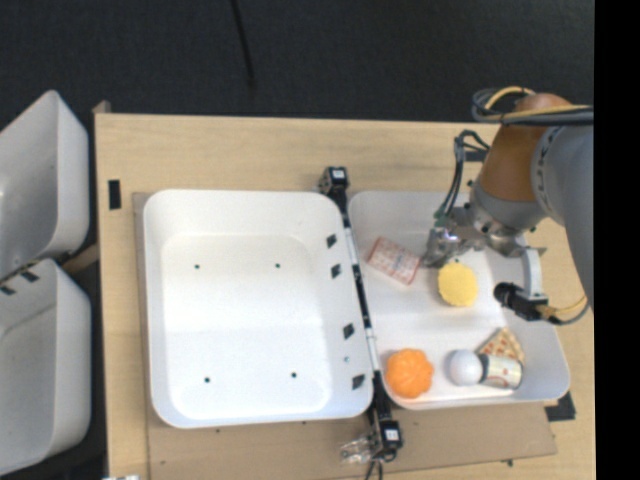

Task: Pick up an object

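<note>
Wooden bench (230,153); patterned packet (392,261) print too small to read.

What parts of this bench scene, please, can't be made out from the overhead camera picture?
- Gripper: in the camera view the wrist above covers its fingers, so open or shut is unclear, as is any contact with the yellow object.
- Pink packet: its print is too small to read.
- White ball and the patterned item beside it: too blurred to identify.
- Arm: its upper part is cut off at the right.
</note>
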`<control>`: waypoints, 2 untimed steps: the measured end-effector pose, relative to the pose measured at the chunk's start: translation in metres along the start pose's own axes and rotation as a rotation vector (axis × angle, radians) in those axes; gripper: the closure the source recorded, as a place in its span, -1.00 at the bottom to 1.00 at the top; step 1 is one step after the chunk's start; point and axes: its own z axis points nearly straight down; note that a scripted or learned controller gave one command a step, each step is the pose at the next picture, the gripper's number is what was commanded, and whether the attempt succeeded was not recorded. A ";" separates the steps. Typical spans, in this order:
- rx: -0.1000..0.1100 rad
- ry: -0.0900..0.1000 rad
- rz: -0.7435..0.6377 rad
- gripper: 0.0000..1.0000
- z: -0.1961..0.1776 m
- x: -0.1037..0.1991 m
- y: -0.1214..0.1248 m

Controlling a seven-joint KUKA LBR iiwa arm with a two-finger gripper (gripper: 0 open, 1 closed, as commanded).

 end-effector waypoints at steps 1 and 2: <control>-0.002 0.001 0.001 1.00 -0.009 -0.001 0.002; 0.000 0.001 0.005 1.00 -0.015 -0.002 0.002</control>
